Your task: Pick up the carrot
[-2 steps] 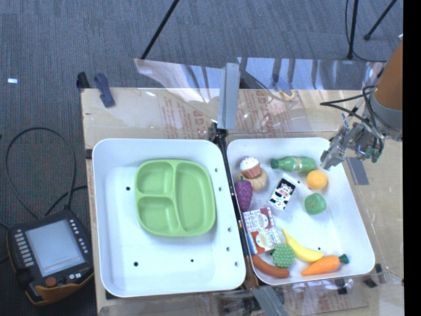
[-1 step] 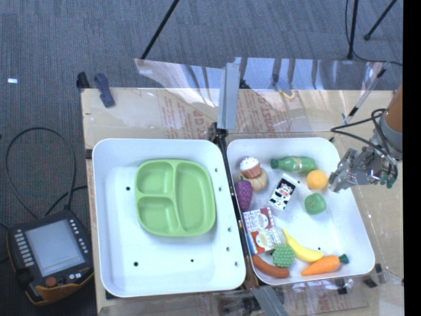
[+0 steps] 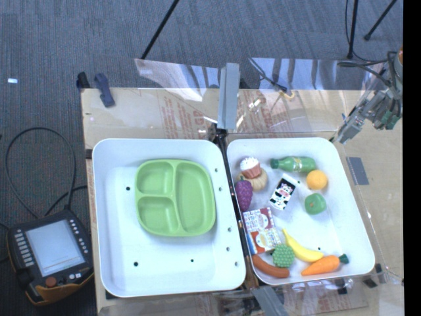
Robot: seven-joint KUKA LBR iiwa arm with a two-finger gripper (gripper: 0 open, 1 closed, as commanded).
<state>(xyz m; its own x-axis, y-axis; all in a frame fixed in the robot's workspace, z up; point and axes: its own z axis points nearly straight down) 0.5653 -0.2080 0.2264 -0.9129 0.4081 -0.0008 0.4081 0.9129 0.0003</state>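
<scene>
A handheld control pendant [image 3: 49, 252] lay on the dark carpet at the far left of the scene, near the bench's near-left corner. On the bench, the left bin [image 3: 118, 268] held a green divided plate [image 3: 175, 197] with three compartments, set toward its far side.

In the right bin [image 3: 352, 196], along the left wall, sat a cupcake [image 3: 250, 170] with a bunch of purple grapes [image 3: 244, 193] just nearer to it. A green bottle [image 3: 294, 164] lay on its side at the far end, with a small black-and-white carton [image 3: 283, 193] near it, an orange [image 3: 316, 180] to the right and a green apple [image 3: 315, 204] just nearer than that. A red and white packet [image 3: 260, 229] lay toward the near side. At the near edge were a sausage [image 3: 270, 267], a head of broccoli [image 3: 283, 256] touching it, a banana [image 3: 302, 247], and the carrot [image 3: 323, 264], lying flat at the near-right corner, its green top pointing right.

The gripper [image 3: 348, 130] hung beyond the bin's far-right corner, well apart from the carrot; how wide it stood could not be told, and nothing showed in its grasp.
</scene>
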